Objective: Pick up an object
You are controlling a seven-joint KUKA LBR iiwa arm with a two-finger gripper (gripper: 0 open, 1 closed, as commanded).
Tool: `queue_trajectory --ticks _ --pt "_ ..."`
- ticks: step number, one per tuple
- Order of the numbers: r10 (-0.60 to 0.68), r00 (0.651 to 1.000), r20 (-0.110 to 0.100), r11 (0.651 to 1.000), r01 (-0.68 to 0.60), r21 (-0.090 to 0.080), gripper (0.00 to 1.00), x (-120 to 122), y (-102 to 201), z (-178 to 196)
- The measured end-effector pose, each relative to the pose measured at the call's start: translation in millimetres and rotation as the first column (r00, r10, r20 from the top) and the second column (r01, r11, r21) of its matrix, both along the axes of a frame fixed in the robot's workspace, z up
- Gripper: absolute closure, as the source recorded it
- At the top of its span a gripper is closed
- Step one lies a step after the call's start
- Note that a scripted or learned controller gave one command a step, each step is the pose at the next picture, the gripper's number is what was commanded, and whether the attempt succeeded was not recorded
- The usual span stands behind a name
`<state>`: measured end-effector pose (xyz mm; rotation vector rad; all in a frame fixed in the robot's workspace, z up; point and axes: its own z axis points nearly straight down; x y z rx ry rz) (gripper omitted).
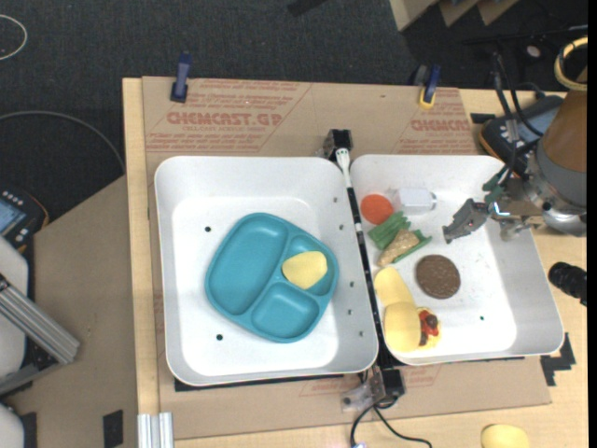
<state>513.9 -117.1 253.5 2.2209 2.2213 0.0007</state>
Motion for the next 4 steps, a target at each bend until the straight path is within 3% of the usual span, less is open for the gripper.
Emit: queue_trajectory --ticks 1,2,3,4 --pt "-0.003 1.0 -0.015 1.0 0.003 0.003 0.0 -39 -7 -114" --pt "-0.002 1.0 0.003 1.0 0.002 -0.001 1.0 -34 -7 -98" --pt "-0.003 1.0 -0.003 1.0 0.003 0.0 1.0 -35 -37 -114" --pt "0.001 1.0 0.011 1.0 -0.001 -0.004 1.0 -33 -40 -14"
